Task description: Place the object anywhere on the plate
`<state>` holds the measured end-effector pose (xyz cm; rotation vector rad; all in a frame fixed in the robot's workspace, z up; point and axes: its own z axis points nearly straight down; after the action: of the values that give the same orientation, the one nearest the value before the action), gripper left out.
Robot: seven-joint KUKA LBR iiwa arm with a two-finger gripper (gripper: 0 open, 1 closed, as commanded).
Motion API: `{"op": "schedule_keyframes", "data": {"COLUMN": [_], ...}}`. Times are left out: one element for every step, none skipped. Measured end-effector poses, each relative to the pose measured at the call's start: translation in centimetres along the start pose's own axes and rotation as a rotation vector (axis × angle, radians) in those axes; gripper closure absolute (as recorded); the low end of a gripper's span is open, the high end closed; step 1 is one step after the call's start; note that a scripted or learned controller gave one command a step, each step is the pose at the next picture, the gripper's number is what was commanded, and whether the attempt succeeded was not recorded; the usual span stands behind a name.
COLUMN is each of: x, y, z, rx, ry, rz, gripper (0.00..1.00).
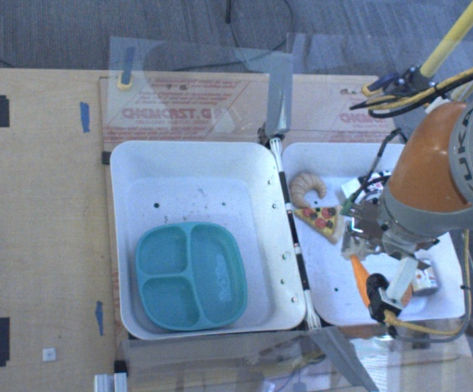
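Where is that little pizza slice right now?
The pizza slice lies in the right bin, near its left wall, just below the croissant and left of the gripper.

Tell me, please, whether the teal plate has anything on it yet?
Empty: the teal plate in the left bin shows bare compartments; the toy pizza slice lies in the right bin.

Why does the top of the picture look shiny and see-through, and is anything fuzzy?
In the camera view, a clear plastic sheet behind the bins catches pale glare; the orange arm looks soft and blurry; the teal plate is sharp, with faint reflections.
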<state>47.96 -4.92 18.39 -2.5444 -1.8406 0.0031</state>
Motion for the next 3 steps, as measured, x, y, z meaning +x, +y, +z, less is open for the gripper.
{"op": "schedule_keyframes", "data": {"x": [6.3, -0.2, 7.3], "y": [1.5, 4.2, 6.3], "z": [-4.3, -14.8, -11.4], "rx": [-0.003, -0.007, -0.005], "ry": [0.0, -0.002, -0.001], "rz": [-0.266, -0.816, -1.055], "gripper": [1.0, 1.0, 1.0]}}
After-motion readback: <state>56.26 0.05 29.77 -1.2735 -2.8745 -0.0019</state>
